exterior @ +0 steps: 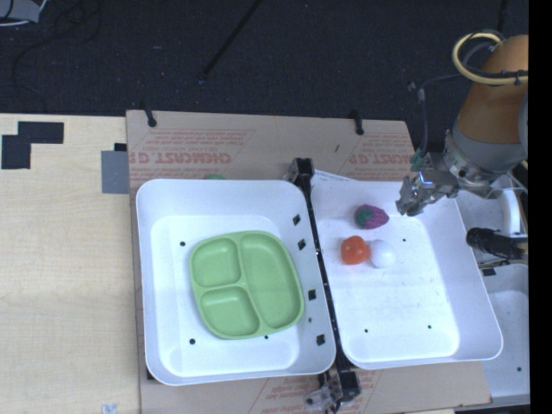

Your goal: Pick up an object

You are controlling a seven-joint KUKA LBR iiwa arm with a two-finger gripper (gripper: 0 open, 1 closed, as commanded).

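Grey arm [490,119] reaching in from the right, orange band above wrist, hand [412,202] angled down-left

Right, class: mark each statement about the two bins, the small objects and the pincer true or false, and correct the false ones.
1. The green divided plate lies in the left bin. True.
2. The orange-red object and the white object sit side by side in the right bin. True.
3. The purple object rests on the green plate. False: it lies in the right bin, above the orange-red one in view.
4. The pincer holds the white object. False: it is near the right bin's upper right, apart from all three objects.
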